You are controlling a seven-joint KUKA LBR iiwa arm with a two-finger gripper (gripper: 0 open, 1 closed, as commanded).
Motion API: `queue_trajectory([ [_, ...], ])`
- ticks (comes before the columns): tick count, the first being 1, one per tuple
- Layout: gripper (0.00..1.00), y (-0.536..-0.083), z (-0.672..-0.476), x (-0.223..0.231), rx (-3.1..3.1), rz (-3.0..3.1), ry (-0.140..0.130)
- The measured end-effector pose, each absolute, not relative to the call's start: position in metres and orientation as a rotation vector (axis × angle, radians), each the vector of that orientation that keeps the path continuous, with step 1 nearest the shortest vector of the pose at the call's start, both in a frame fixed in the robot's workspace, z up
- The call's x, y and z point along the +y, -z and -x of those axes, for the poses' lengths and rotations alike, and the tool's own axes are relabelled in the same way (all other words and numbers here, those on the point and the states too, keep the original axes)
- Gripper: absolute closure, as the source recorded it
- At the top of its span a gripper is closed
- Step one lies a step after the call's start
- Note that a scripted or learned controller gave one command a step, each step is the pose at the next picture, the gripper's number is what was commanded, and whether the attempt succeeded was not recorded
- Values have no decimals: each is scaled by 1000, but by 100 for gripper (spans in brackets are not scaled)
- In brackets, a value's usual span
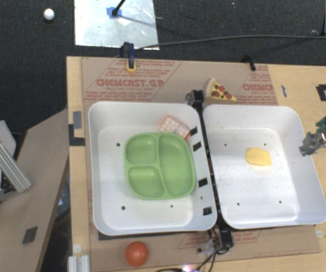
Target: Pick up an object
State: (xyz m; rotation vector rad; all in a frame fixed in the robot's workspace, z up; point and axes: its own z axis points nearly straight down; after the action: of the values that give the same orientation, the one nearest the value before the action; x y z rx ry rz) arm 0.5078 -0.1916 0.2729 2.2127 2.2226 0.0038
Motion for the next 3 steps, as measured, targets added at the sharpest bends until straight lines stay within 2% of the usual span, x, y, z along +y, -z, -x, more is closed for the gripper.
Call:
queue_trajectory([
  [1,100,-261,-515,-135,2230,-2210,-3],
  [2,100,-252,-538,-85,2230,-2210,-3],
  [3,100,-248,-544,-25,2230,-2211,-3],
])
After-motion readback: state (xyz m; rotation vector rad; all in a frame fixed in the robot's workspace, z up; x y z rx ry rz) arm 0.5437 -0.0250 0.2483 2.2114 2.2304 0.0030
